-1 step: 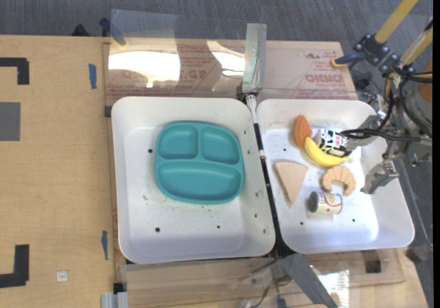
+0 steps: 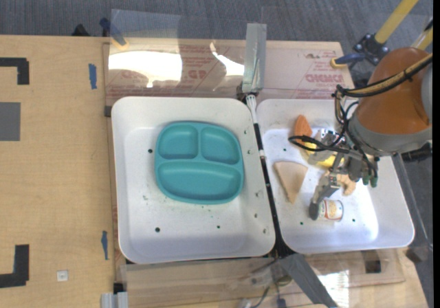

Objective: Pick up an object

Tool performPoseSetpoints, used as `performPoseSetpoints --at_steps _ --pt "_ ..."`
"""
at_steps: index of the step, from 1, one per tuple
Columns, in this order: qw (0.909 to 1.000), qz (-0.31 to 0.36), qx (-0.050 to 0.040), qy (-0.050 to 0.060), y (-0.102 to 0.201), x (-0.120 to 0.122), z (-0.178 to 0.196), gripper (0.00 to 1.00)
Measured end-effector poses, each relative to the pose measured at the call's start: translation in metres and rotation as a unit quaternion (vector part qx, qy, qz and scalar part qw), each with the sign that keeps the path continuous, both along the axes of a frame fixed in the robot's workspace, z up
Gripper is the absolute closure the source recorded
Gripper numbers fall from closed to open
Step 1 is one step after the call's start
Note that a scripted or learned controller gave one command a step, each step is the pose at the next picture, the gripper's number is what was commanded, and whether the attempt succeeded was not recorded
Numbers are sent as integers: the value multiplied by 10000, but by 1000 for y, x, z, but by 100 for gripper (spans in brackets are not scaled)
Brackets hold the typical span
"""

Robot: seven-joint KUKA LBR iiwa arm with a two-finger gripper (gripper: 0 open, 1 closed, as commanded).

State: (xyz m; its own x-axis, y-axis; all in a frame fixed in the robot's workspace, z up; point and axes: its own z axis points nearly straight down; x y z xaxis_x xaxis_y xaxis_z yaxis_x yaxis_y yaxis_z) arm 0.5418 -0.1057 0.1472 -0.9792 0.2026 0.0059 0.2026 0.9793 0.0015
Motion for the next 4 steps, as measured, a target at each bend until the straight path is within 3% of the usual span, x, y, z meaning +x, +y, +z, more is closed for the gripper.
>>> performPoseSetpoints --at_steps 1,2,3,4 --pt "9990 -428 -23 -147 -4 79 -50 0" --pt "9989 -416 -33 -221 -3 83 -35 100" --pt "9729 -2310 -11 -76 30 47 41 100" --pt "9293 -3693 -8 -53 108 39 75 100"
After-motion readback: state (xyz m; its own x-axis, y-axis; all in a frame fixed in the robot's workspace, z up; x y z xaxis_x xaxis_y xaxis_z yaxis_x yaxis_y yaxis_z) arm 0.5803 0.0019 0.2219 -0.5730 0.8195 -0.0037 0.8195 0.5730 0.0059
